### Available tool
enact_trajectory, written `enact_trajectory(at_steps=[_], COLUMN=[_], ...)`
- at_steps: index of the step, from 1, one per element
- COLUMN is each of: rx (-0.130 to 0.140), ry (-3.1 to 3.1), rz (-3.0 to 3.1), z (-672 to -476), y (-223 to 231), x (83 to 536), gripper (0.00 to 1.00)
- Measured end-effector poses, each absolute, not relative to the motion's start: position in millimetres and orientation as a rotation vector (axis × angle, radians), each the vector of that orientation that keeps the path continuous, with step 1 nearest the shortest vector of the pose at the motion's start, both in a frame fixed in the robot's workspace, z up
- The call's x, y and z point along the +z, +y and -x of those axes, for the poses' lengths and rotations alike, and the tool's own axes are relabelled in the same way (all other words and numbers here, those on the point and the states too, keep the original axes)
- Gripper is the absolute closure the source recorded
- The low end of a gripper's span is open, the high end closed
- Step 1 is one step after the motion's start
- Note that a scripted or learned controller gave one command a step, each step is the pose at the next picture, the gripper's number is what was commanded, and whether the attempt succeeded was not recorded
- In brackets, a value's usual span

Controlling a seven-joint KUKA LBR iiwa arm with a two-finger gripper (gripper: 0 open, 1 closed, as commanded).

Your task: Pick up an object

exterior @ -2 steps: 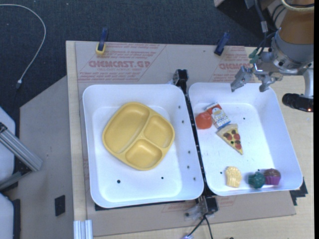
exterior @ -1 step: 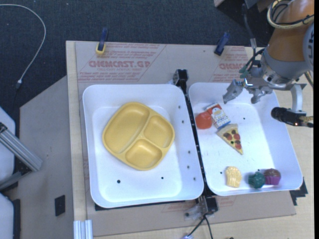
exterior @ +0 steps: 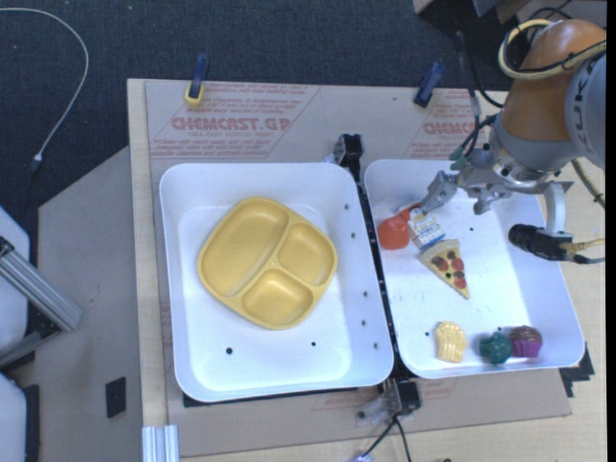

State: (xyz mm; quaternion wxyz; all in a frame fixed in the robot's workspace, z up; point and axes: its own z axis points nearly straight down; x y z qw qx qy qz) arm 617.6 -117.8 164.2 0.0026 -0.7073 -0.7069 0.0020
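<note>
**Gripper coming in over the right bin's upper-left items**

The arm is reaching in from the upper right of the frame, and the gripper (exterior: 435, 196) is hanging low over the right bin (exterior: 539, 287), just above a tight group: an orange-red toy (exterior: 393, 232), a small packet (exterior: 426, 230) and a pizza slice (exterior: 449, 268). I cannot tell whether the fingers are open or closed, and nothing is visibly sitting between them.

For a clean pick, the gripper is probably best centring on a single item, since the toy and packet are touching and could be nudged together.

Counting: two bins; the left bin (exterior: 192, 345) is carrying one yellow plate (exterior: 267, 262); the right is holding six items, including a corn cob (exterior: 449, 341), a green toy (exterior: 496, 347) and a purple toy (exterior: 526, 340) at lower right.
</note>
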Motion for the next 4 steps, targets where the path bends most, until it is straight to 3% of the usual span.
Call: enact_trajectory(at_steps=[1,2,4], rx=[0.008,-0.001,-0.006], ry=[-2.216,-2.221,-2.226], rz=[2.217,2.223,2.225], z=[-618.2,-620.5,-613.2], y=[-118,-118,-121], x=[100,115,213], gripper=[0.0,1.0,1.0])
